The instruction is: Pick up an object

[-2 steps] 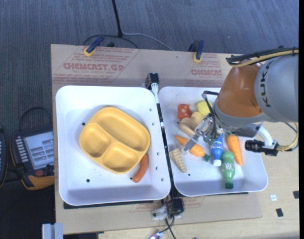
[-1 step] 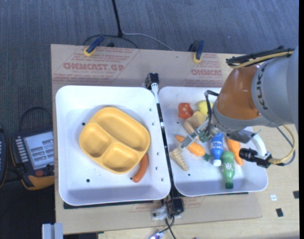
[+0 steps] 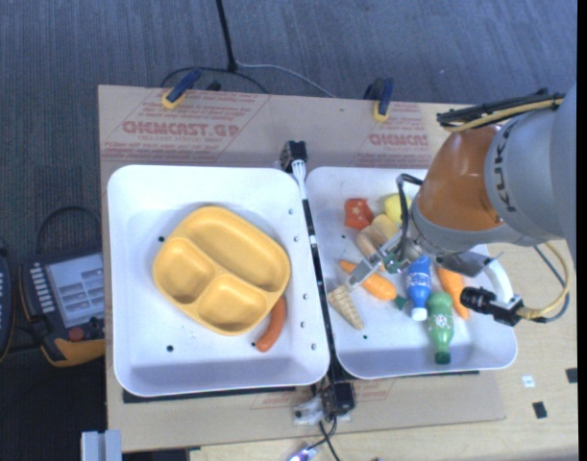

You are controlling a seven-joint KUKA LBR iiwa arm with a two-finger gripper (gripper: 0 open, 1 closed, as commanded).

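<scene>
- A red pepper (image 3: 358, 212) lies near the right bin's back left.
- A yellow piece (image 3: 395, 206) sits just beside it.
- An orange carrot (image 3: 374, 284) lies mid-bin.
- A ridged tan cone (image 3: 346, 305) lies near the left wall.
- A blue bottle (image 3: 419, 284) and a green bottle (image 3: 440, 327) lie at the front right.
- An orange sausage (image 3: 271, 328) lies in the left bin against a yellow plate (image 3: 221, 267).

One camera is fixed above the bench (image 3: 178, 133) and looks down at a slant, from a middle distance. It takes in both white bins, the left bin (image 3: 130, 286) and the right bin (image 3: 485, 358), with the arm (image 3: 495, 185) entering from the right.
</scene>
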